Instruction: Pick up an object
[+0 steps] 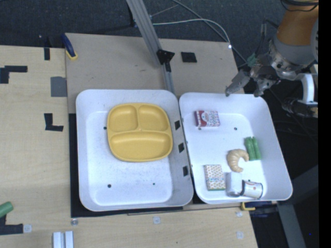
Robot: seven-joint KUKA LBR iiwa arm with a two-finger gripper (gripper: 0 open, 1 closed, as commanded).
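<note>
The right bin holds several small objects: a red and white carton near its back left, a green piece, a tan croissant, a patterned beige box and a white cup lying on its side at the front. My gripper hangs over the bin's back rim, behind and to the right of the carton. Its two fingers stand apart, open, with nothing between them.
A yellow divided plate lies in the left bin. A slanted metal post rises behind the bins, and cables run across the dark back area. A green object sits at the bench's left edge.
</note>
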